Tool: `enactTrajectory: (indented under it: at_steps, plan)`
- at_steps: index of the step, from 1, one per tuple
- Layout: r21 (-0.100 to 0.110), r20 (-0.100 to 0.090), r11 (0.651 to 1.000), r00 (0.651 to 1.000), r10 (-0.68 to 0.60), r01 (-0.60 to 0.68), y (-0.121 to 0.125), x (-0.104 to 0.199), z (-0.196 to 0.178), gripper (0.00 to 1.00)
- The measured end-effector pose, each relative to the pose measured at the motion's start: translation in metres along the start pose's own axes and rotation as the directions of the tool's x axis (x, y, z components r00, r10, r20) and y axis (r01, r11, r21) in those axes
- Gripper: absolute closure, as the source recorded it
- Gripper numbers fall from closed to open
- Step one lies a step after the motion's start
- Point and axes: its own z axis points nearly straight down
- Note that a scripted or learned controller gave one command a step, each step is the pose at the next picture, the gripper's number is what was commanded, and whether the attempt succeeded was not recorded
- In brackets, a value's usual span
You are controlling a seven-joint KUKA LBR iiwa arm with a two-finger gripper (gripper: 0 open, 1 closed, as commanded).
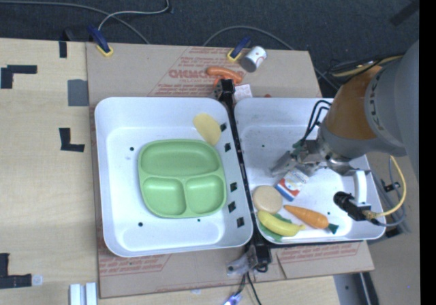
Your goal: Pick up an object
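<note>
My gripper (293,166) hangs low in the right bin (272,116), near its middle, with the arm coming in from the right. Just below it, touching or nearly so, lies a small white carton with red and blue marks (289,189). At the bin's front lie a round tan piece (266,199), a yellow banana (279,224) and an orange carrot (308,216). I cannot tell whether anything sits in the gripper.
The left bin (112,161) holds a green divided plate (182,178) and a pale yellow lemon-like piece (208,128) at its back right. The wall between the two bins (235,161) runs close to the gripper's left. An orange clamp (223,73) sits behind the bins.
</note>
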Motion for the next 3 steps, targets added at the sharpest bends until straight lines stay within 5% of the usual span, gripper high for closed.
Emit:
enactTrajectory:
  at_steps: [1, 2, 3]
  plan:
    - [0.001, 0.002, 1.000, 1.000, 0.002, -0.002, 0.000, -0.001, -0.010, 1.00]
    - [0.008, -0.001, 1.000, 1.000, 0.002, -0.002, -0.035, 0.031, -0.118, 1.00]
    - [0.009, -0.001, 1.000, 1.000, 0.003, -0.003, -0.028, 0.012, -0.145, 1.00]
